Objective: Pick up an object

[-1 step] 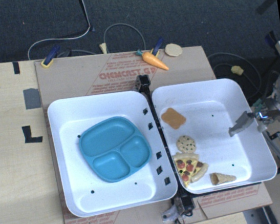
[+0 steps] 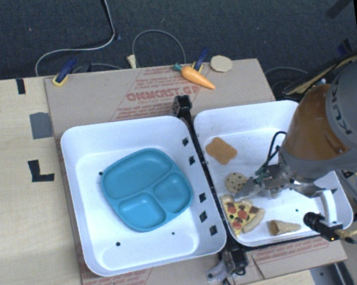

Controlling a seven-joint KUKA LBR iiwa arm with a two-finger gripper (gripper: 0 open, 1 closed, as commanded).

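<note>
Cookie (image 2: 235,181), round and chocolate-chipped, lies on the floor of the right bin (image 2: 244,117), and it looks the likeliest target. The gripper (image 2: 250,185) is low in the bin with its tip just beside the cookie's right edge; how its jaws stand cannot be told, and nothing is seen held. Just below lies a pizza slice (image 2: 242,216), with a tan wedge (image 2: 283,226) further right and a brown toast piece (image 2: 221,150) above. The step appears to be the final approach; next the arm would need to centre over the cookie and close.
</note>
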